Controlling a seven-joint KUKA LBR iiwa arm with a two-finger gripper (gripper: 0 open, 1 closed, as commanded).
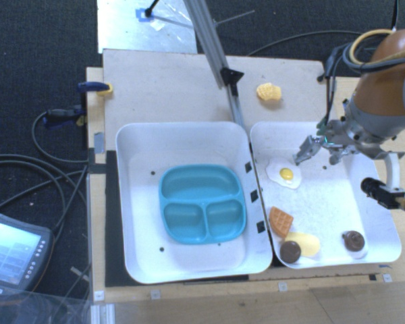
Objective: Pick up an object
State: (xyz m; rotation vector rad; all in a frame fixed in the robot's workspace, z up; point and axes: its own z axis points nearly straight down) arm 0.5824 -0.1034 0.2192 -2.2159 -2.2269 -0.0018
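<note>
Gripper (315, 147) hovers over right bin (391, 248), nothing between fingers; whether apart or together, you cannot tell. Fried egg (284, 175) lies just below-left, nearest target, likely why arm waits here.

blue tray (203, 203): glossy plastic | bins (189, 140): smooth white plastic

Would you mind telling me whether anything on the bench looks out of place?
One thing: a small yellow toy food piece lies on the bare bench behind the right bin, apart from the fried egg, waffle and other pieces inside that bin.
</note>
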